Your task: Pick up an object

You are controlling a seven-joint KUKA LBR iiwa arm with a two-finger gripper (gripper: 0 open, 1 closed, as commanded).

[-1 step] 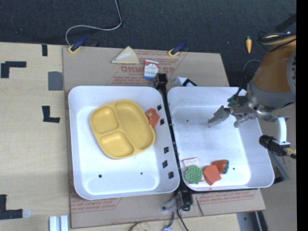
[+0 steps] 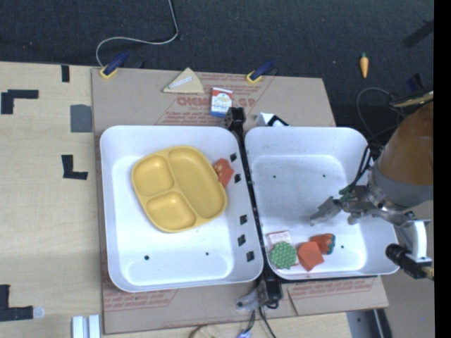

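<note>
We see the hand (image 2: 331,210) reaching into the right white bin (image 2: 303,143) from the right, its dark fingers low over the bin floor; whether they stand apart or together, we cannot tell from this slant. Nothing shows between them. Just below the hand, near the bin's front wall, lie an orange-red block (image 2: 310,255), a red and green rounded piece (image 2: 324,242), perhaps a toy fruit, and a green dotted round object (image 2: 283,255). In the left white bin (image 2: 116,189) rests a yellow three-compartment plastic plate (image 2: 178,187), with a small red-orange object (image 2: 224,170) touching its right edge.
</note>
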